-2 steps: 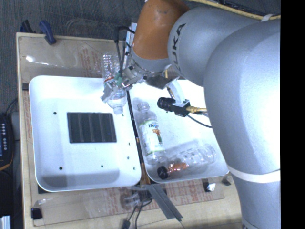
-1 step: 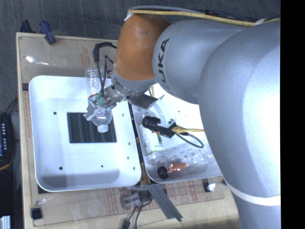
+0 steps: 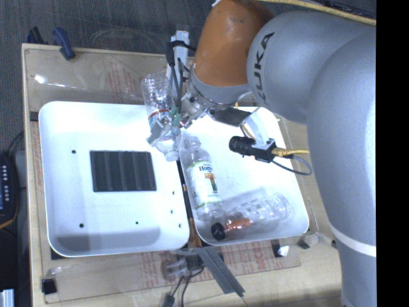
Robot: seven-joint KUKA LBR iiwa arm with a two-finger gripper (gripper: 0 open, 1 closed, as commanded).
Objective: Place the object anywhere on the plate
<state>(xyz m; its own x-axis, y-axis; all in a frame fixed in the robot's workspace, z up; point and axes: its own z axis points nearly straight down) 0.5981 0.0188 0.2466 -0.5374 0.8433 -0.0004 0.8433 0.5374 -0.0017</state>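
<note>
Left bin (image 3: 57,171): you've got a dark ribbed rectangular plate (image 3: 123,171) flat on the floor, roughly central. That's the drop target. Nothing on it.

At the divider between the bins, the gripper (image 3: 171,117) hangs over the far end, and there's a clear crumpled plastic bottle (image 3: 158,110) right at it. The bottle sits above the bin rim, tilted, near the left bin's far right corner, not yet over the plate. It looks pinched between the fingers, but the clear plastic blurs into the finger hardware, so treat the hold as likely, not confirmed.

Handling, my read: empty thin-wall plastic, so very light, soft, and it gives under squeeze. Slick too, with ribs that crush instead of resisting. A grip across the crumpled body can slip or rotate the bottle. The neck or cap end is the stiffest part, so take hold there if you regrip.

Right bin (image 3: 291,190): a labelled clear bottle (image 3: 201,181) lies along the left wall, another clear bottle (image 3: 259,213) lies across the near end, dark cap toward the near left corner. A black cylindrical part with a yellow cable (image 3: 252,147) hangs off the arm above this bin.

Next move calls for a short shift left and toward the near side, then release low. A light bottle may bounce or roll off the plate.
</note>
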